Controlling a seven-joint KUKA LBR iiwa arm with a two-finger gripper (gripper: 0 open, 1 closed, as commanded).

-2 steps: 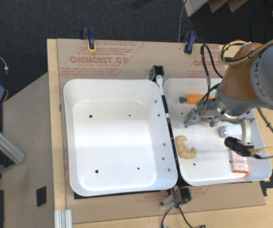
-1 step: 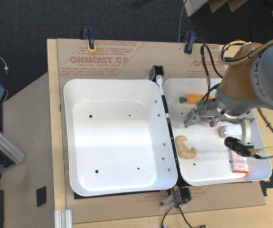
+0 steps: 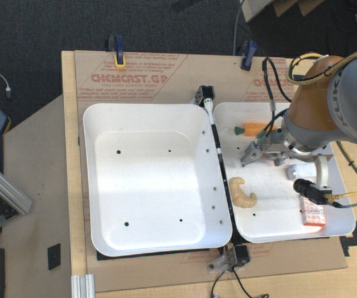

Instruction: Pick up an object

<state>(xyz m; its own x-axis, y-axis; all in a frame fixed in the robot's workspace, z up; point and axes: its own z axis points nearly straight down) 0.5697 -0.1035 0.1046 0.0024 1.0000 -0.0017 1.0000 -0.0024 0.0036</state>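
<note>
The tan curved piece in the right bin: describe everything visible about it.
The tan curved piece is a pale beige, crescent-shaped object resembling a croissant or cashew, matte and smooth-looking, possibly plastic or foam. It lies flat on the floor of the right bin, close to that bin's left wall, its hollow side facing right. Nothing touches it; the gripper sits apart from it, farther back in the bin near an orange carrot-like object.

Board (image 3: 166, 73) under the bins: red print reads "CHEMCAST G.P", smaller line beneath it illegible. More red print on the board's right part, too small to read. Small carton (image 3: 313, 215): print unreadable.
</note>
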